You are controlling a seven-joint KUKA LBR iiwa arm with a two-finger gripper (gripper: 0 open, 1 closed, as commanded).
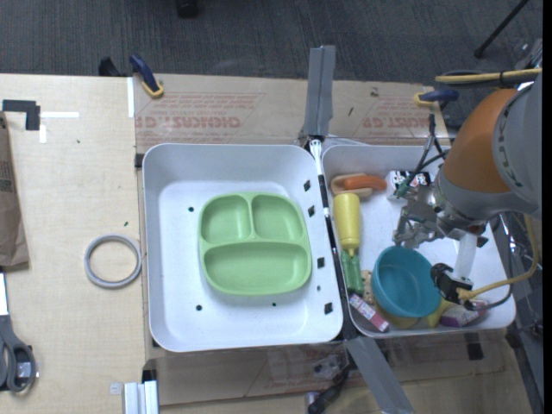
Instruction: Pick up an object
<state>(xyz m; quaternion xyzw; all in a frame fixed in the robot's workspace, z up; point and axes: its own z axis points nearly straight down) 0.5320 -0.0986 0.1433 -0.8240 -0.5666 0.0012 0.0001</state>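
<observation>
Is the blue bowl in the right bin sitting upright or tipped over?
Upright. The blue bowl shows its open mouth and inner floor to the overhead camera, resting among clutter at the near end of the right bin.

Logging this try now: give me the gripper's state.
Gripper: cannot be told; it hangs in the right bin just above the blue bowl, nothing seen in its grasp.

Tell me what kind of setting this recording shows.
Most likely a robotics lab bench set up for bin picking: two white bins side by side on cardboard, clamps at the bench edge, and a grey-and-orange arm with its gripper over toy-like household items such as a green divided plate.
</observation>
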